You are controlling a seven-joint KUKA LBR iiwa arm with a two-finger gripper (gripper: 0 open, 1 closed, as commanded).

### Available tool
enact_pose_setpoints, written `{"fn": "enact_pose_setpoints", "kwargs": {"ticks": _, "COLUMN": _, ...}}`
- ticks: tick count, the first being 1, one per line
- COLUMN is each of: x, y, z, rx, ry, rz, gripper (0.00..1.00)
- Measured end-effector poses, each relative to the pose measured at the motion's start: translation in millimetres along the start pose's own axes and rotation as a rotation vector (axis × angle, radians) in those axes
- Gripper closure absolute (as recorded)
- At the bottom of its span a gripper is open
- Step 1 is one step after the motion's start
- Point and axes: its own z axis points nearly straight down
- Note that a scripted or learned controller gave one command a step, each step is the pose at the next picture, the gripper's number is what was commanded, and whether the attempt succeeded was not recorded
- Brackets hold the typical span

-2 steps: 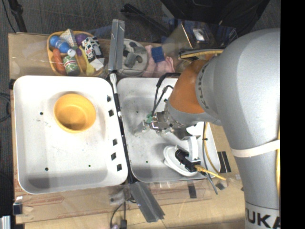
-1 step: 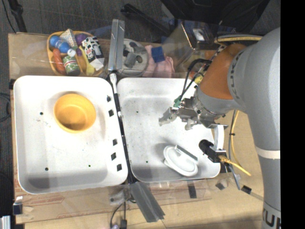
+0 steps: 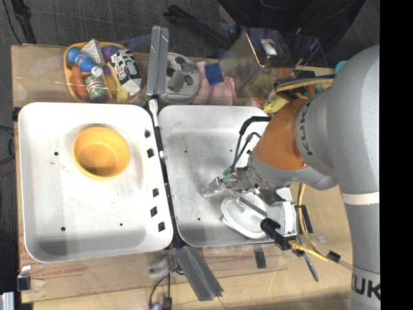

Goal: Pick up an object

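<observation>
A round yellow bowl (image 3: pixel 101 151), smooth and glossy with a deep hollow, sits in the upper half of the left white bin (image 3: pixel 39 192), well to the left of the gripper (image 3: pixel 216 187) and across the black-clipped divider (image 3: pixel 161 173) where the two shallow, round-cornered bins meet. Above the bins, at the far edge of the wooden bench (image 3: pixel 39 63), a yellow basket (image 3: pixel 70 60) holds a jumble of small toys, too small to name one by one, and next to it lie a grey plastic part (image 3: pixel 181 76) and a blue block (image 3: pixel 213 73) on something pink. In the right white bin (image 3: pixel 193 134), its floor scuffed and speckled, the gripper hangs low near the middle, thin metal fingers pointing left toward the divider; how far apart they stand cannot be told, and nothing can be seen between them. Just below and to the right of the gripper rests a white object (image 3: pixel 242 217) with curved, shell-like contours, partly hidden by the wrist hardware and by a black fitting (image 3: pixel 274 230), so its true shape stays unclear. The grey KUKA arm (image 3: pixel 348 115) reaches in from the right, its orange band (image 3: pixel 281 141) bent down over the bin, cables looping along it, its bulky upper link cut off by the frame and covering the bin's right rim
</observation>
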Motion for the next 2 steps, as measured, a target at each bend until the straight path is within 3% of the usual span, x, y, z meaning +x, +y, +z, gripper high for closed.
{"fn": "enact_pose_setpoints", "kwargs": {"ticks": 1, "x": 45.4, "y": 18.6, "z": -31.7, "rx": 0.000, "ry": 0.000, "rz": 0.032, "gripper": 0.00}}
{"fn": "enact_pose_setpoints", "kwargs": {"ticks": 2, "x": -10.3, "y": 24.6, "z": -46.1, "rx": 0.001, "ry": 0.000, "rz": -0.001, "gripper": 0.00}}
